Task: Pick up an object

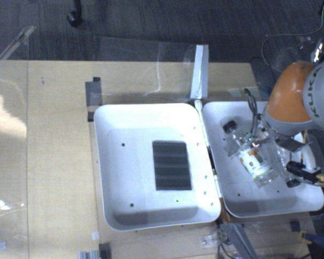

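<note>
The gripper (pixel 254 141) hangs low in the right bin (pixel 272 204), directly over a clear plastic bottle (pixel 253 161) lying there. Finger spread cannot be told. Judged mid-grasp attempt; next comes closing securely, then lifting.

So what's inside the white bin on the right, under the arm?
The right bin holds a clear plastic bottle with a black cap. The arm covers the bin's far right part, hiding anything there.

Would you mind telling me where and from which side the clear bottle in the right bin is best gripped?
Probably across its labelled middle, from above: the clear bottle lies on its side in the right bin, slanting, so the jaws should straddle its narrow width, not its length.
</note>
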Controlling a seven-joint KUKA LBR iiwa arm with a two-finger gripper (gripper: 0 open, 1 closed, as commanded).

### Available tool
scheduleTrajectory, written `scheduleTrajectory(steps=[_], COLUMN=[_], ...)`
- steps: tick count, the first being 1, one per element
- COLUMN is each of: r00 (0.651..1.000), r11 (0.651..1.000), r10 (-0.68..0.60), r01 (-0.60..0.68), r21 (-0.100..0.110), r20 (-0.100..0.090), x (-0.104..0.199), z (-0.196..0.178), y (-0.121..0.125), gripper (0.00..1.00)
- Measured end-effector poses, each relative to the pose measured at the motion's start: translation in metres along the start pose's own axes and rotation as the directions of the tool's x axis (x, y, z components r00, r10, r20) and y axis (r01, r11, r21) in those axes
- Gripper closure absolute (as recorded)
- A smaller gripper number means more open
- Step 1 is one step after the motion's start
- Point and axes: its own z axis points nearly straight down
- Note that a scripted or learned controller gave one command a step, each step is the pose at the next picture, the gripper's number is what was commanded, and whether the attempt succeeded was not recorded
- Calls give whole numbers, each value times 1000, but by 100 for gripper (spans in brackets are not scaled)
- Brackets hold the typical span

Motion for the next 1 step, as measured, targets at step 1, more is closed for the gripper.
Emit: scheduleTrajectory(steps=[1], r00=[906], r11=[906], r10=[-423], r01=[423], r21=[4], r20=[-4], x=[37], z=[-83], y=[31], gripper=[100])
